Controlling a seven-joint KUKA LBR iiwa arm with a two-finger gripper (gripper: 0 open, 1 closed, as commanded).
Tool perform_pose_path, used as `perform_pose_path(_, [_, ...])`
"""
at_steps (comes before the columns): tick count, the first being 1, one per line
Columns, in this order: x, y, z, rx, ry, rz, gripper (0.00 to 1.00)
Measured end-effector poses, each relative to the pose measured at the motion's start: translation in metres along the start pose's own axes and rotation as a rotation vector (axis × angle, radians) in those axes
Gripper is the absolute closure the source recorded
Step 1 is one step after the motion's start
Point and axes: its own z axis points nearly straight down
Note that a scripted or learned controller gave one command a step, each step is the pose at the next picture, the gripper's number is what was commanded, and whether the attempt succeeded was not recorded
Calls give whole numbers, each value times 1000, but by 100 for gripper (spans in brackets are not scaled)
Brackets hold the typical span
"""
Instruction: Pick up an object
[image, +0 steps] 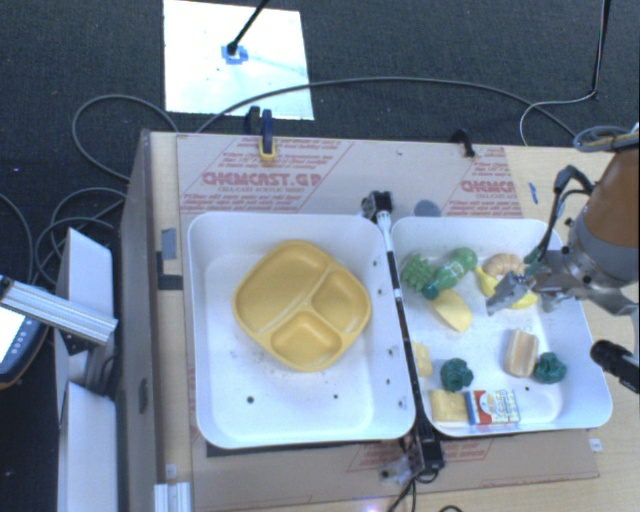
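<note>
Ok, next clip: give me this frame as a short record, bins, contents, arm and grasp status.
left bin: holds a yellow divided plate
right bin: toy foods, among them a bread piece, two broccoli pieces, a small carton
arm: reaches in from the right
gripper: low over the right bin's upper part, next to a yellow item
grasp: nothing visibly held

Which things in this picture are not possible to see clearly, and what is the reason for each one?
- Gripper, camera view: small and blurred, so its finger state is unclear.
- Yellow item under the gripper: partly covered, identity unclear.
- Small carton at the near rim of the right bin: print too small to read.
- Arm: cut off by the right edge.
- Yellow block beside the divider: partly hidden by the bin rims.
</note>
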Motion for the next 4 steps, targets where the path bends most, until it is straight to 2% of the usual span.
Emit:
perform_pose_path(1, [31, -29, 57, 1, 1, 1, 0])
perform_pose_path(2, [36, -30, 125, 3, 1, 2, 0])
perform_pose_path(3, [38, -29, 151, -6, -7, 7, 0])
perform_pose_path(4, [19, 47, 152, -1, 0, 1, 0])
